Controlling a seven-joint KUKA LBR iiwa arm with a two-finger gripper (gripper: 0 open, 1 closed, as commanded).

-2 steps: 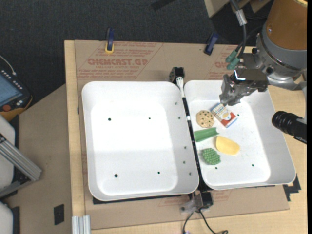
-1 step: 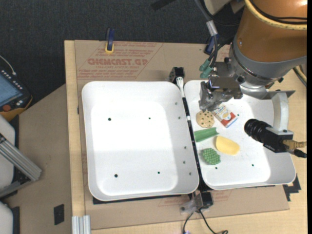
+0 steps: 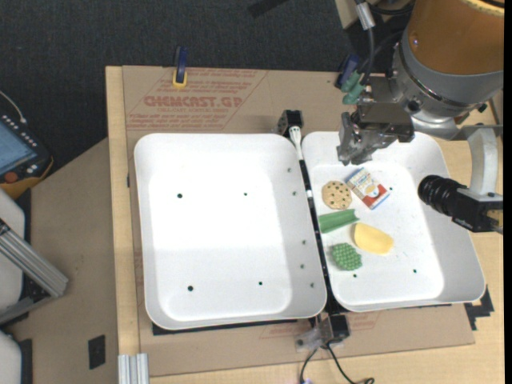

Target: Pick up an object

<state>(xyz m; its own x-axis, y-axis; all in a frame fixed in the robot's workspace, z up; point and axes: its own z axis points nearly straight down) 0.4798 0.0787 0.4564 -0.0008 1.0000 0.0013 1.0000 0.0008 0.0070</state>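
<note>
Two bins sit side by side on a board (image 3: pixel 200 94) that covers the table, the left bin (image 3: pixel 216 230) filling the middle of the frame and the right bin (image 3: pixel 448 270) touching it along its right edge. The things all lie in the right bin, bunched toward its left half: a cookie (image 3: pixel 336 194) with a small carton (image 3: pixel 369 188) just to its right, a long pod (image 3: pixel 336 219) below them, a round lump (image 3: pixel 373 239) lower right of the pod, and a bumpy piece (image 3: pixel 346 256) just left of the lump. The gripper (image 3: pixel 352 152) hangs at the bin's upper left, just above the cookie in the frame.
</note>
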